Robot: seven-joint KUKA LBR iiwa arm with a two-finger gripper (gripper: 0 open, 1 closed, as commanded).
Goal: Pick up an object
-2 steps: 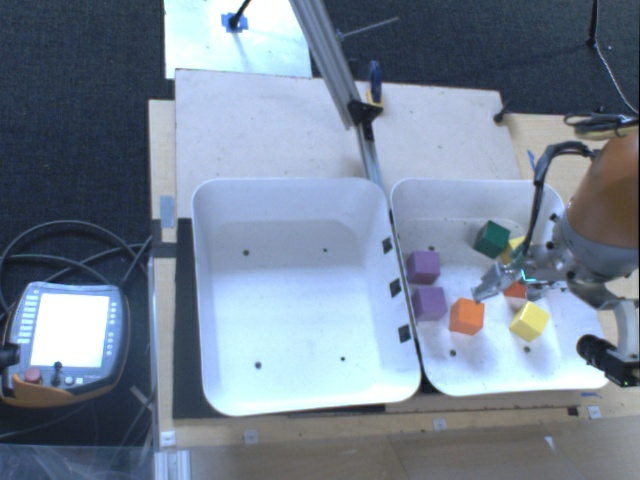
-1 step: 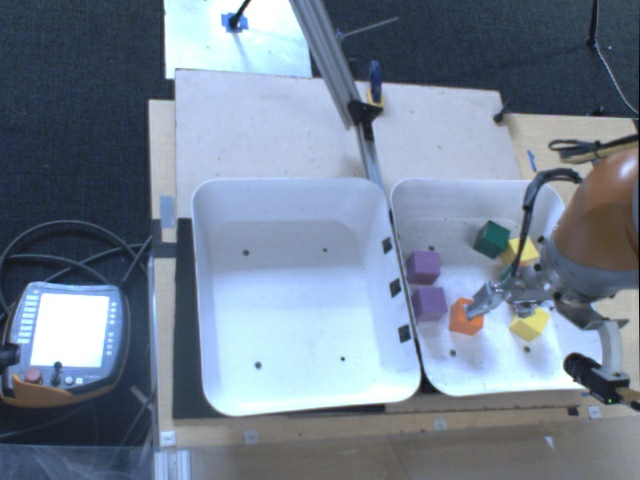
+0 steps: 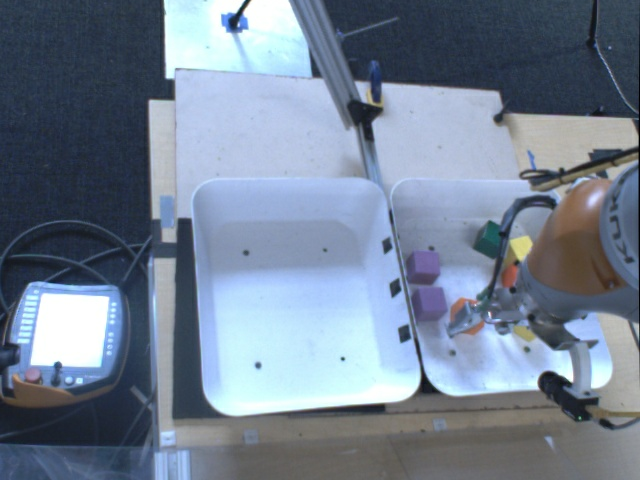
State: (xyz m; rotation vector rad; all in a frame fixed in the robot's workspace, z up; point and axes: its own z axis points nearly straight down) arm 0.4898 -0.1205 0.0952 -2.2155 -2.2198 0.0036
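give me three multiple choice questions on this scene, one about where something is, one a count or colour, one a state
1. Where do the loose objects lie?
A. left bin
B. right bin
C. on the carpet

2. How many purple blocks are there?
A. one
B. two
C. four

3. What is the gripper close to?
A. an orange object
B. the teach pendant
C. the left bin's far corner

Answers:
1 B, the blocks sit in the right bin.
2 B, one purple block lies just behind the other purple block.
3 A, the gripper is at the orange object; a grasp cannot be confirmed.
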